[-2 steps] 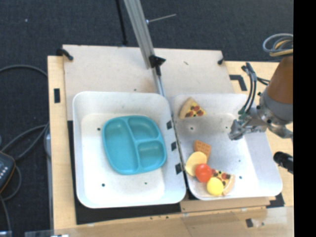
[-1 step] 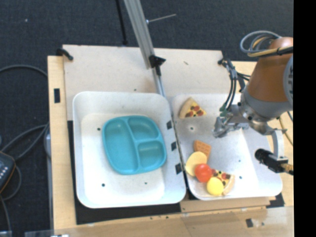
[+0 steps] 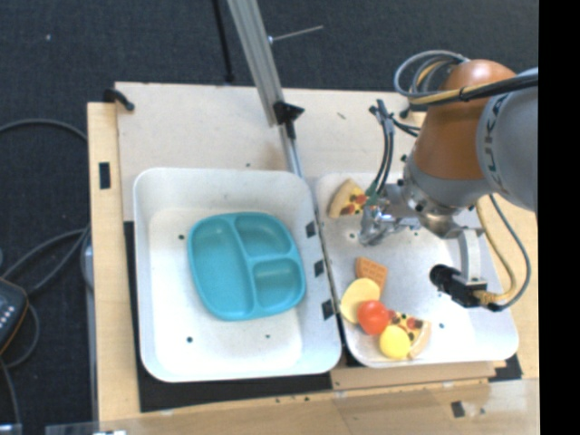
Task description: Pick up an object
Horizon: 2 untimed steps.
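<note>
Left bin: we see a teal divided tray lying flat at centre. Right bin: a pizza slice at the far left corner, a cracker mid-bin, and a near-edge cluster touching each other: pale yellow disc, red tomato, yellow lemon, second pizza slice. The gripper hangs low just beside the far pizza slice; we cannot tell its opening or any hold.
</note>
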Each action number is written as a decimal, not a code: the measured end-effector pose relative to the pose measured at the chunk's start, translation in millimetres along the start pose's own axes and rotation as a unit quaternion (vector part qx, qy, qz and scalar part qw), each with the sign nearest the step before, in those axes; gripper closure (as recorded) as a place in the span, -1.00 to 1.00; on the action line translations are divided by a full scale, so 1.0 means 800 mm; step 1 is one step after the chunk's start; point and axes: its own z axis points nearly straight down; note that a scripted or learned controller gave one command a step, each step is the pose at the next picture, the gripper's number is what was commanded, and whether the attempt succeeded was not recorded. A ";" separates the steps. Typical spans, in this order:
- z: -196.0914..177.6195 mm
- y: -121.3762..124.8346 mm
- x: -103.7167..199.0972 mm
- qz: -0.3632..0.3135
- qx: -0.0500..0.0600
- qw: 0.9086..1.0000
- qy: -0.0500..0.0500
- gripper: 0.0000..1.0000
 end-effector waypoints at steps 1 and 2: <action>-0.013 0.031 0.051 0.000 -0.001 1.000 0.000 1.00; -0.019 0.062 0.102 0.000 -0.001 1.000 0.000 1.00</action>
